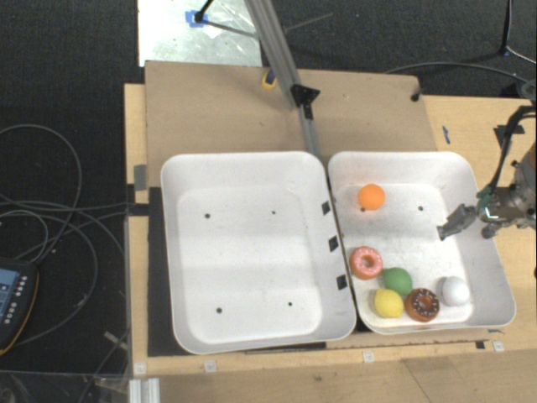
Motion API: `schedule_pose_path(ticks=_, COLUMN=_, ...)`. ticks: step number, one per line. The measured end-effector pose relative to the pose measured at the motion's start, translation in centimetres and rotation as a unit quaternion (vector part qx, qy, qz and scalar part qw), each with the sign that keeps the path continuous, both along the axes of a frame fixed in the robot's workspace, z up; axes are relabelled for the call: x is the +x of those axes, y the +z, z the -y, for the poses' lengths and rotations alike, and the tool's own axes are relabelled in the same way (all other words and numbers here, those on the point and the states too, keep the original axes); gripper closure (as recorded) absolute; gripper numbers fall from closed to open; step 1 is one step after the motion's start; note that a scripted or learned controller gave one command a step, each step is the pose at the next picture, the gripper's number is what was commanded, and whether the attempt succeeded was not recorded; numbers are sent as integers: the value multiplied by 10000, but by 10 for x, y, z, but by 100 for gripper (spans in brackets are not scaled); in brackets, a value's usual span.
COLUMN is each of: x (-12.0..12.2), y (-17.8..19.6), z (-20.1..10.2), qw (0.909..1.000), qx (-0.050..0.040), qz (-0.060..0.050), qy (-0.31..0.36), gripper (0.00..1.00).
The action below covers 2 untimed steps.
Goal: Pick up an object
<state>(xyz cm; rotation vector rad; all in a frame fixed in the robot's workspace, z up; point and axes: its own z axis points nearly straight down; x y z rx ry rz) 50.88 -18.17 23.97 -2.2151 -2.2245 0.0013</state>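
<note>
The claw [470,219] pokes in from the right side, over the right bin [478,177]. Most of the arm is cut off by the edge, so just the dark tip and some grey metal show. The tip is small and blurry, and I cannot tell how wide the claw is or if it has anything in it.

The toys all sit in the right bin. An orange ball [371,196] lies to the left of the claw and a bit farther back, well apart from it. The rest huddle in the front corner, nearer to us than the claw. A white ball [456,291] is the closest one, just in front of the claw. Next to it on the left is a brown donut [422,305]. A green ball [398,280] touches a yellow ball [388,303], and both sit left of the brown donut. A pink donut [366,263] lies farther left, by the bin's wall.

The left bin [180,225] is far to the left of the claw. A grey pole [273,32] slants up behind the bins, and its top is cut off. Wires [50,225] curl on the dark floor far to the left. A dark box with a small screen [13,296] peeks in at the left edge, partly cut off.
</note>
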Motion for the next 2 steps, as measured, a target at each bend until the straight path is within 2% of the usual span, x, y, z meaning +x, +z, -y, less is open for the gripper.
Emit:
schedule_pose_path(ticks=1, x=1, y=2, z=0, qw=10000, qx=-5, qz=20, qy=-3, gripper=0)
schedule_pose_path(ticks=2, x=-9, y=-49, z=1, qw=10000, qx=-2, qz=-1, qy=-23, gripper=0)
